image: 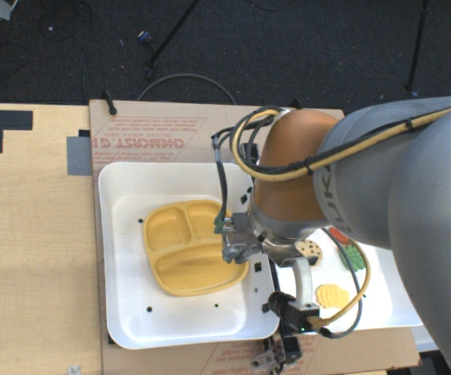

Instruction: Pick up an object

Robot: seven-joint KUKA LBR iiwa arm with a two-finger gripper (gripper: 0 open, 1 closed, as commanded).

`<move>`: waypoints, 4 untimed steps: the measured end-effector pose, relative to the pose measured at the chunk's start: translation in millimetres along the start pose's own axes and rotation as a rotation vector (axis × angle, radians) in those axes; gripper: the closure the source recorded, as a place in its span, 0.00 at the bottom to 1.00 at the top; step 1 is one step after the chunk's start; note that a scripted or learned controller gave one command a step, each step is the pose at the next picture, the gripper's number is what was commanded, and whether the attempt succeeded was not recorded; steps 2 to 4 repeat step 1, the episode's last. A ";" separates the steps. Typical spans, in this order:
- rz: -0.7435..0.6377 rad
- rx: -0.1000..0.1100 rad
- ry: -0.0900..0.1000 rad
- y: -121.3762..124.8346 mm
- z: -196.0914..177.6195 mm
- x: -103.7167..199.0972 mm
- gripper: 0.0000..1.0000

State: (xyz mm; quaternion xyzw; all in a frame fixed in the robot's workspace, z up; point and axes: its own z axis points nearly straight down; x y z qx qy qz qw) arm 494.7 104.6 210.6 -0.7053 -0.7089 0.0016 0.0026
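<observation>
Gripper (pixel 239 250) at right rim of yellow divided tray (pixel 184 248) in left bin (pixel 123 287); finger state impossible to tell. Risk: thin rim slipping, tray tipping under off-centre lift.

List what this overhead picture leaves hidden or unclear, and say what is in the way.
- Hand: whether it grips the yellow divided tray; wrist hardware covers the contact.
- Right bin: largely covered by the arm.
- Orange-green item: partly under the arm, identity unclear.
- Yellow item: too small to identify.

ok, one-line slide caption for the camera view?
Arm reaches in over the left bin, wrist beside a yellow divided tray; small items lie in the right bin.
</observation>
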 end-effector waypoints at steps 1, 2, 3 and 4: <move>0.004 0.000 -0.002 0.3 -0.3 -2.5 0.00; 0.004 0.000 -0.002 0.3 -0.3 -2.5 0.00; 0.004 0.000 -0.002 0.3 -0.3 -2.5 0.00; 0.004 0.000 -0.002 0.3 -0.3 -2.5 0.00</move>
